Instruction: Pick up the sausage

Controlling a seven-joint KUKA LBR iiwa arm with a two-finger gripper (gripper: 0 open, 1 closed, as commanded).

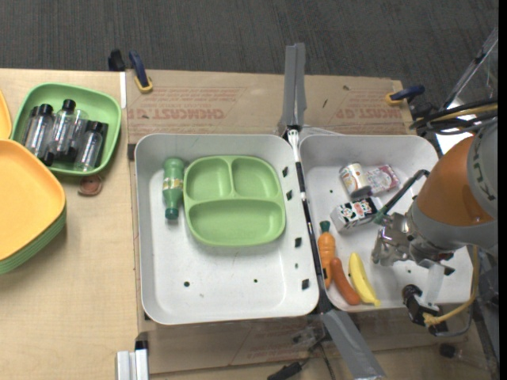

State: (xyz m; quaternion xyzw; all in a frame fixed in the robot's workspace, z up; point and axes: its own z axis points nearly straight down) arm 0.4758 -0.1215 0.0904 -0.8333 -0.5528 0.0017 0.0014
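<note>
The sausage [344,284], reddish-brown and slightly curved, lies near the front left corner of the right bin [412,145]. An orange carrot [326,244] lies just behind it and a yellow banana [363,279] just to its right. My gripper [386,248] hangs over the middle of the right bin, a little right of and behind the banana, apart from the sausage. Nothing shows in its grasp.
Behind the gripper in the right bin are a small milk carton [355,212], a can [351,176] and a pink packet [383,178]. The left bin [230,291] holds a green divided plate [235,200] and a green bottle [172,187]. A green tray of bottles [67,129] and yellow plates [24,204] sit at far left.
</note>
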